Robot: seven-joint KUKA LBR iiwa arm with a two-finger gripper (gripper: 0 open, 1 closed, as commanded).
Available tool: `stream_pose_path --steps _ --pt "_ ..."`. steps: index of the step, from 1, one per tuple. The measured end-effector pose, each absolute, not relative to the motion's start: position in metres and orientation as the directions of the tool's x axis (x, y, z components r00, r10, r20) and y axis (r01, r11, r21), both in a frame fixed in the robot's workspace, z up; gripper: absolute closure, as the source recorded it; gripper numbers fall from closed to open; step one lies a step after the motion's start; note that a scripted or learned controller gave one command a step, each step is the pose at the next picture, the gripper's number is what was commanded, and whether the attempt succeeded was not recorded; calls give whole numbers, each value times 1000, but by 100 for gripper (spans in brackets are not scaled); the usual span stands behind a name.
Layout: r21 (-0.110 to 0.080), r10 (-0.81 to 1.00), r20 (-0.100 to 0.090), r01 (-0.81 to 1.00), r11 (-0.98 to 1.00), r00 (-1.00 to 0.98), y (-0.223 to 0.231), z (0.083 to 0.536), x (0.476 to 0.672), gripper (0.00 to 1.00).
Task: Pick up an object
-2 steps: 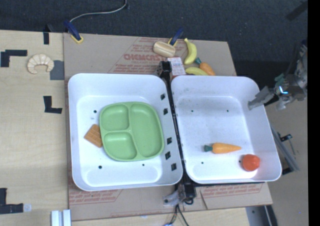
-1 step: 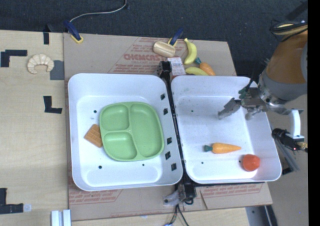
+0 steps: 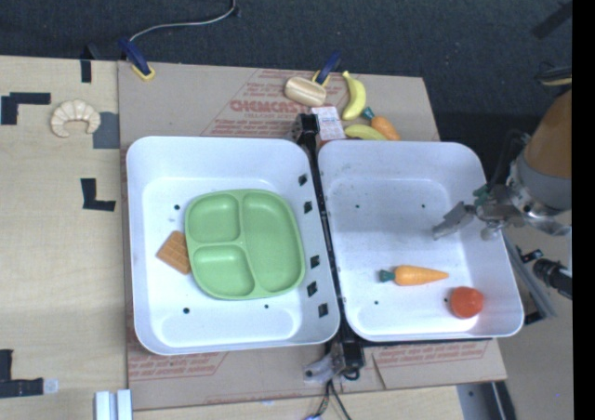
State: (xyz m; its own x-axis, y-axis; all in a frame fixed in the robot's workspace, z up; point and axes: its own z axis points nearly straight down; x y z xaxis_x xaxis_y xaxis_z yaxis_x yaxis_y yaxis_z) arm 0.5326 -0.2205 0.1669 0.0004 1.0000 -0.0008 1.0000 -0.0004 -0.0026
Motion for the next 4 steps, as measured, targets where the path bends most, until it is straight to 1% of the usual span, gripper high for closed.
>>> stream_pose_path --steps 1,2,3,4 --pt "-4 1000 2 1000 2 -2 -135 105 547 0" --pt "4 1000 -1 1000 0 0 -107 86 485 0" --pt "4 1000 -3 1000 -2 2 -108 96 485 100" --pt "-1 1000 -1 1000 -1 1 -195 133 483 100"
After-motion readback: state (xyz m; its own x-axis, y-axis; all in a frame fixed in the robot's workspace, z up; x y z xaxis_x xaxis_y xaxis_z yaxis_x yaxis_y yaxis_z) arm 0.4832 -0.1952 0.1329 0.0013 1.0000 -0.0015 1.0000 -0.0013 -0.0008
